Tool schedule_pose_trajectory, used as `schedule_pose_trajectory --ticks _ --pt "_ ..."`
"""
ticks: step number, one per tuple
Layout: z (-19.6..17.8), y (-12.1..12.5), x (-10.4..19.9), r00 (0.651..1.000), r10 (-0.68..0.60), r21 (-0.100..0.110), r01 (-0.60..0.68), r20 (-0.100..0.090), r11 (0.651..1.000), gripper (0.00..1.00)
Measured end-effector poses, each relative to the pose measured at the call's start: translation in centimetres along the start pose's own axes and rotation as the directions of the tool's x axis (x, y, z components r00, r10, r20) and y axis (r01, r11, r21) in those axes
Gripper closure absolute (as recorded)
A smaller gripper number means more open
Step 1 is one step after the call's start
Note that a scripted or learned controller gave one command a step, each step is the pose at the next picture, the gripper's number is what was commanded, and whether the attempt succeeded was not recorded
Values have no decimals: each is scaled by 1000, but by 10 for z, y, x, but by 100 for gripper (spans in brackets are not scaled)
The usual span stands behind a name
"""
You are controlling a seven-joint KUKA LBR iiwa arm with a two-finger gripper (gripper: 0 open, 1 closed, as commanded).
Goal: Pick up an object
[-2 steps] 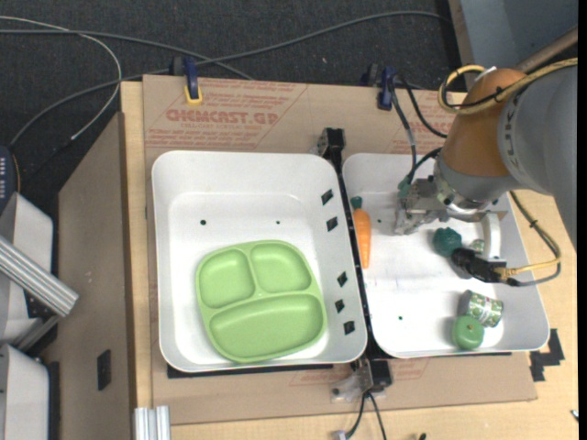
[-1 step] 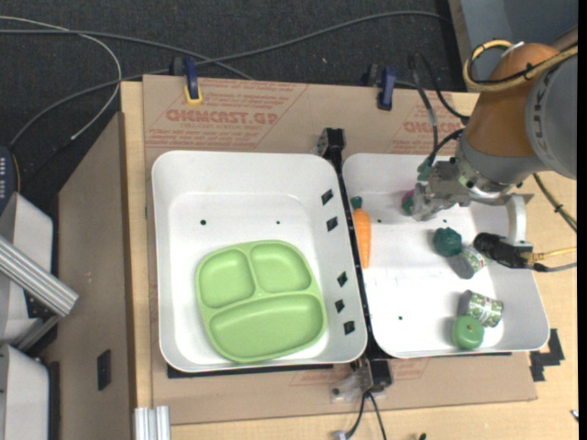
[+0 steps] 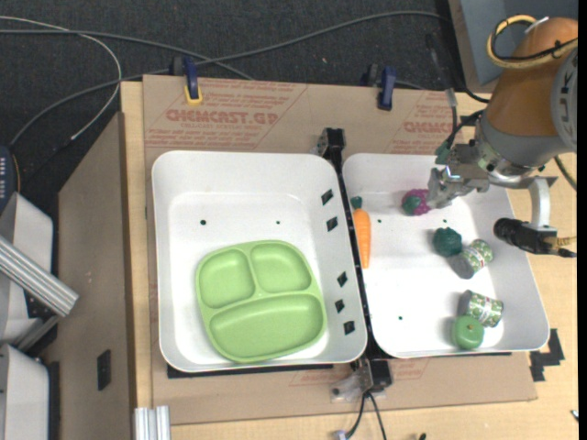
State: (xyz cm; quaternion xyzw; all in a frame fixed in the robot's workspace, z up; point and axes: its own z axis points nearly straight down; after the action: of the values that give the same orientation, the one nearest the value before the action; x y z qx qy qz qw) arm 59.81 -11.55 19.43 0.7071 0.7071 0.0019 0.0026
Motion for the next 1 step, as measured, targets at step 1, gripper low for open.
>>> schedule_pose_trajectory --ticks 1 --pt "-55 2 0 1000 -2 -1 2 0 1000 100"
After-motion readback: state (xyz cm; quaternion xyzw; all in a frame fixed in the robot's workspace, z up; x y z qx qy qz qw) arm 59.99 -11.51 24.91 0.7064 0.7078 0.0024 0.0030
